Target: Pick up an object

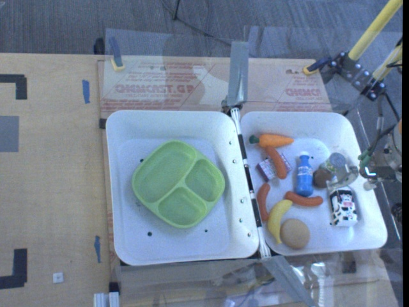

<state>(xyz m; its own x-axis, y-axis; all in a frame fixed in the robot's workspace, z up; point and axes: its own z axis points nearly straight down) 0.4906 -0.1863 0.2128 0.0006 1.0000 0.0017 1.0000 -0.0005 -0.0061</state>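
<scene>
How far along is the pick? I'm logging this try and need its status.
Nothing looks picked yet: the carrot, blue bottle, banana and cow-print carton all lie in the right bin. The tool sits low among them near the bin's right side, with nothing visibly held. Grasping and lifting an object remain.

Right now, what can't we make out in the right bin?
- Gripper, camera view: blurred, mixed with the items under it; what it is over can't be made out.
- Brown item beside the blue bottle: part covered by the gripper, shape unclear.
- Wrapped packet: label too small to read.
- Cow-print carton: print too small to read.
- Arm: cut off by the right edge.
</scene>
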